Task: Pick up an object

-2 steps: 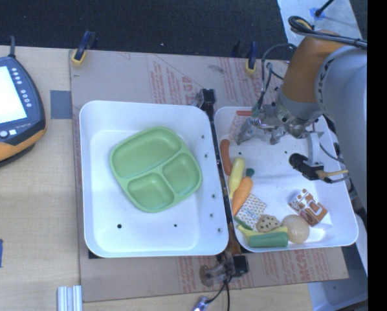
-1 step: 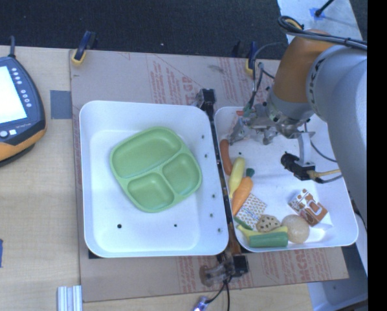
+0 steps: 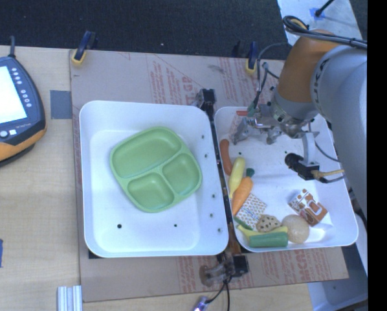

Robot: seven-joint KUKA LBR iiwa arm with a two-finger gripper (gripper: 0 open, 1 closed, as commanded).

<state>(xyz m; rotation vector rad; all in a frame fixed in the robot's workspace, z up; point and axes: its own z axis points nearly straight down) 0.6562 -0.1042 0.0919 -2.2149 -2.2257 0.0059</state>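
My gripper (image 3: 253,135) hangs over the far end of the right bin (image 3: 336,238), its two fingers spread apart with only white bin floor showing between them. Just left of it and a little nearer lies a red-brown sausage (image 3: 225,155). Nearer the camera along the bin's left wall lie a yellow corn piece (image 3: 237,173), an orange carrot (image 3: 243,194), a checked cracker (image 3: 252,207), a cookie (image 3: 268,223) and a green cucumber (image 3: 268,240). A pale ball (image 3: 296,229) and a brown-and-white box (image 3: 308,206) lie at the near right.
The left bin (image 3: 96,232) holds a green divided plate (image 3: 156,168). A tablet-like pendant (image 3: 9,109) rests on the bench at far left. Clamps hold the board's far edge. The grey arm reaches in from the upper right.
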